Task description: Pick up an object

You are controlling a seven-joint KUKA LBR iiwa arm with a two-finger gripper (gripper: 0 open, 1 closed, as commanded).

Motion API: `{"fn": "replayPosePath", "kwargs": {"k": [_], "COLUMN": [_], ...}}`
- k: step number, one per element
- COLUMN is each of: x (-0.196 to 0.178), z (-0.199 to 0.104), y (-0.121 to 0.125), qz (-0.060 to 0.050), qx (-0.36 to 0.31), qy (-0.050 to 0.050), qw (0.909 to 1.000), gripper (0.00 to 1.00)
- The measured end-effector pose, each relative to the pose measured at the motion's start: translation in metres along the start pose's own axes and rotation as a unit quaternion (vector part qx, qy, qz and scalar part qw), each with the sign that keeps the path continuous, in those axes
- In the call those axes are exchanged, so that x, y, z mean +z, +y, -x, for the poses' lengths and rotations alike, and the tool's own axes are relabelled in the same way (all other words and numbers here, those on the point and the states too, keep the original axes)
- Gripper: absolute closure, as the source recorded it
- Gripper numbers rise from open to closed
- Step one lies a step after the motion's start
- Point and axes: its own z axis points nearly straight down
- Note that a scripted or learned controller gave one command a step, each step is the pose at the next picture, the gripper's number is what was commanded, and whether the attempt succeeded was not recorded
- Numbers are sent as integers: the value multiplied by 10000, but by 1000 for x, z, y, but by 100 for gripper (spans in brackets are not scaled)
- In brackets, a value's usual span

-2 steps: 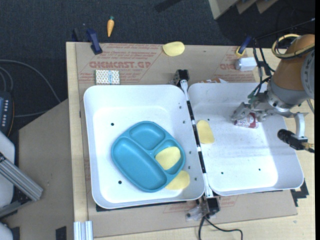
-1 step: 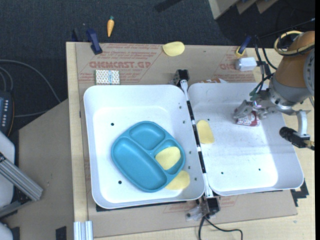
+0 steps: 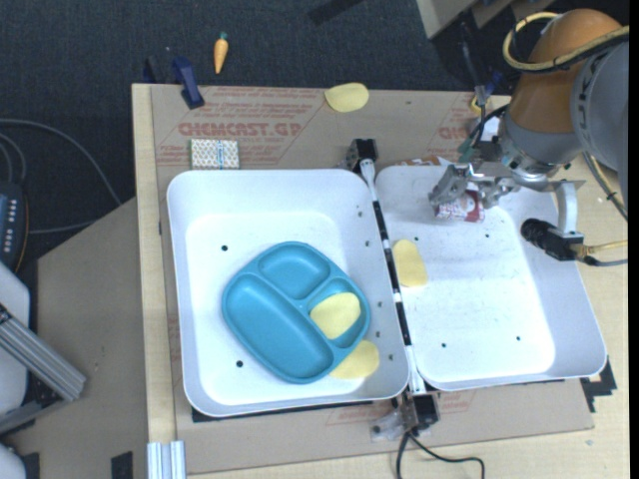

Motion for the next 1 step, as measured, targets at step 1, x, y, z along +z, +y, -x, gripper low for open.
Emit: {"fn": "replayPosePath", "kwargs": {"k": [1], "x": [-28], "z": [-90], "y": [-87], "qz": [-38], "qx": [8], "qy": [4], "qw": [10000], "gripper": [100]}}
